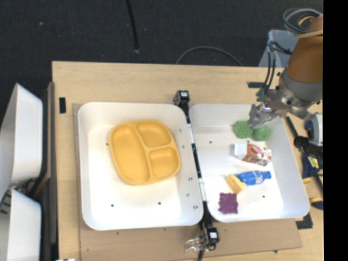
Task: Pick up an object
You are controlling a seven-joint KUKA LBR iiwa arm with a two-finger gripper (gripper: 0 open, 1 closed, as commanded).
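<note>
Purple piece [228,203], right bin [288,200]; yellow block [235,183] beside blue bottle [254,176]; packet [254,153]; jaws [258,120] over green toy [242,129], state unclear; left bin [92,200]: yellow tray [144,151].

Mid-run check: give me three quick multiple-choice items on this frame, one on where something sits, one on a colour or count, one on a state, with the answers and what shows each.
1. Where does the yellow divided tray lie?
A. in the left bin
B. in the right bin
C. on the bare bench

2. What colour is the object nearest the front edge of the right bin?
A. red
B. purple
C. white

3. How does the gripper stand to the green object?
A. far away over the left bin
B. just above it at the bin's far side
C. resting on the blue bottle

Answers:
1 A: the tray lies flat inside the left bin.
2 B: the purple object lies closest to the front.
3 B: the gripper is right over the green object, away from the blue bottle.
</note>
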